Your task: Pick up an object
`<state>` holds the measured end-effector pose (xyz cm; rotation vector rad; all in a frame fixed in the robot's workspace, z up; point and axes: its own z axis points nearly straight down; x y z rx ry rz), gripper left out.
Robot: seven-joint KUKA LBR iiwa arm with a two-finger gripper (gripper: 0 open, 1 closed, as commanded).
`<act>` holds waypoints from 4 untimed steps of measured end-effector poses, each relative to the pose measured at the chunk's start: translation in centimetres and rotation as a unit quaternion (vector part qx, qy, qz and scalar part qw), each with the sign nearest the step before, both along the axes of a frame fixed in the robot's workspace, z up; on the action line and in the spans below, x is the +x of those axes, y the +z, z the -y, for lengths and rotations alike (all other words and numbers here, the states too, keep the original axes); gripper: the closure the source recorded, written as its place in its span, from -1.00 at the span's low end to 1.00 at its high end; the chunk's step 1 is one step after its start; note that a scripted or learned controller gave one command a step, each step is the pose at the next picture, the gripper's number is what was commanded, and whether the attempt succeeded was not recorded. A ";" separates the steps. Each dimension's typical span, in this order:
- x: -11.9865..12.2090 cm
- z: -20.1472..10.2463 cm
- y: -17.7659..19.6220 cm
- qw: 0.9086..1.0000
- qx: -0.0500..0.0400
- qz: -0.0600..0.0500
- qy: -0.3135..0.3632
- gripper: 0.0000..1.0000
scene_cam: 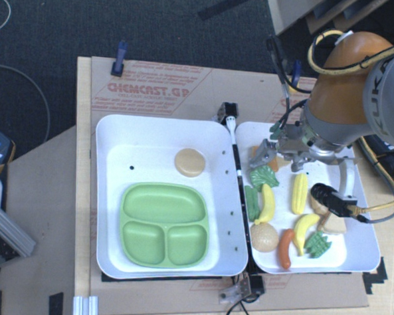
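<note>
The right bin (360,257) holds several toy foods: a green leafy piece (263,177), a yellow banana (268,203), a corn cob (299,193), a tan ball (265,237), a red sausage (284,249), a second banana (303,231), a green broccoli piece (319,245) and a bread slice (331,221). My gripper (283,158) hangs over the far left part of this bin, just above the leafy piece and the corn. Its fingers (266,154) stand apart, open, with nothing between them. An orange piece (256,152) is partly hidden by the left finger.
The left bin (109,181) holds a green divided plate (163,225) and a tan round bun (190,162). A black fitting with a yellow cable (328,197) hangs from the arm over the right bin. A black clamp (228,112) sits at the far end of the wall between the bins.
</note>
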<state>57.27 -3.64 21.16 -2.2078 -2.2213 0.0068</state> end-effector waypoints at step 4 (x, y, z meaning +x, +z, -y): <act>3.0 2.3 -2.1 1.000 -0.001 0.005 -0.002 1.00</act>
